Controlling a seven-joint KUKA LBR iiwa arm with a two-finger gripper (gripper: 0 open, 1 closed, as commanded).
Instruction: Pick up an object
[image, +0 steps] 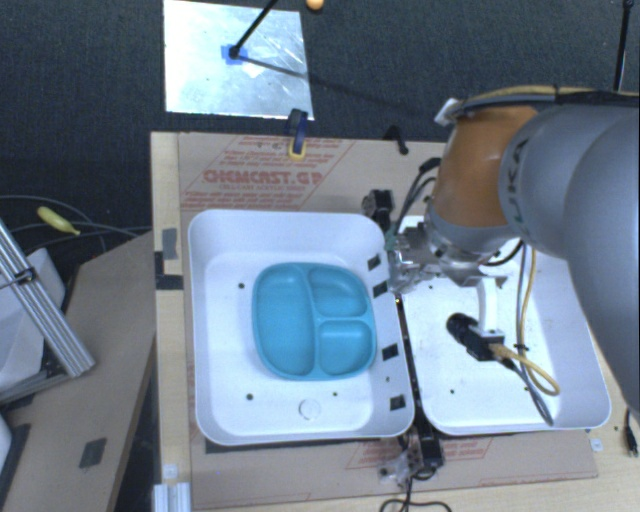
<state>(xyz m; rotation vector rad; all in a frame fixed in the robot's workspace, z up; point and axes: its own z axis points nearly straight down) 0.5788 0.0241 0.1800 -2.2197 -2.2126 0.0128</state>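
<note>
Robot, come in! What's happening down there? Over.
Gripper low by the left bin, at its right rim. Blue divided plate flat in that bin, not lifted. Nothing lying on it. Over.

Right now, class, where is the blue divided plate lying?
In the camera view, the blue divided plate lies flat in the middle of the left white bin, its right edge close to the neighbouring right bin.

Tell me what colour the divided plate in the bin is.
Plain light blue; the divided plate shows best in the camera view.
</note>
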